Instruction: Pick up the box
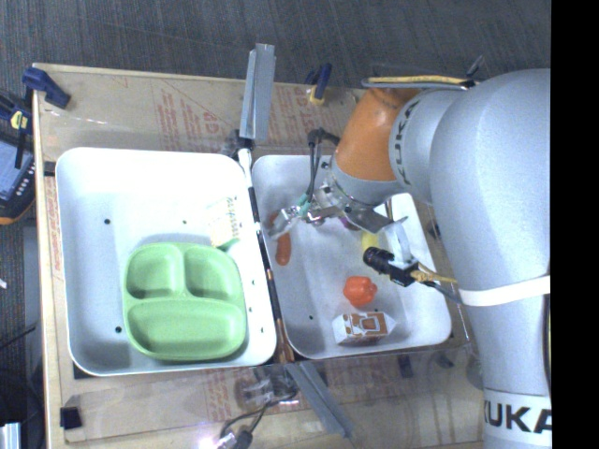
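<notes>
Dark grey carpet surrounds a plywood bench [140, 110] that carries two shallow white bins side by side. In the camera view, the left bin [94, 185] holds a green divided tray [184, 300] and a small pale packet [224, 222] just beyond the tray's far right corner.

The grey arm [487, 185] reaches in from the right and covers much of the right bin [309, 316]. Its gripper [292, 215] hangs over the far left part of that bin, close to the wall shared with the left bin. Whether the gripper is spread or pressed together cannot be told at this slant, and nothing is seen held in it. Just below it lies a short orange-brown sausage-shaped thing [283, 249].

The box [363, 326] lies on the floor of the right bin near its front wall, well apart from the gripper, down and to the right of it in the view. A red round thing [359, 290] sits just beside the box, on the side toward the gripper.

The box is small and flat-lying, brown with white patches and a darker brown band; its printing is too small to read.
</notes>
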You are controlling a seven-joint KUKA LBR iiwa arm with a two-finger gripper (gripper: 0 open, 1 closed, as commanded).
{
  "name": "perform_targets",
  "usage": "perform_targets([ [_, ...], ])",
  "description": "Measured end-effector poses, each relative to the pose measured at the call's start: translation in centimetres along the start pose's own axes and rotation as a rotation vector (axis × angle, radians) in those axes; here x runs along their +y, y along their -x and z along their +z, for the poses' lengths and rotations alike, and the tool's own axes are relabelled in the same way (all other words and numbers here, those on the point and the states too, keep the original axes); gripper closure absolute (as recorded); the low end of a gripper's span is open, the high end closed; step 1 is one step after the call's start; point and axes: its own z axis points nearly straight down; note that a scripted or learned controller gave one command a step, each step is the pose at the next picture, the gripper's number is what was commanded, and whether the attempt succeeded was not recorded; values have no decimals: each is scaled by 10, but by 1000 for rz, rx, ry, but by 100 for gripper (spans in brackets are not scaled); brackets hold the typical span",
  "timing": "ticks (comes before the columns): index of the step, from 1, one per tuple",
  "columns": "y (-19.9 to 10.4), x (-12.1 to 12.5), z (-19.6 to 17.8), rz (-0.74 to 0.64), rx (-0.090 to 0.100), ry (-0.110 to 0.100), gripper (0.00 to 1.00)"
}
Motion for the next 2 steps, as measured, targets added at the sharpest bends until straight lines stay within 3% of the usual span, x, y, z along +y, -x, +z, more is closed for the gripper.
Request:
perform_targets([
  [1,32,39,-2,-14,-1,3,0],
  [2,71,27,-72,124,-2,3,0],
])
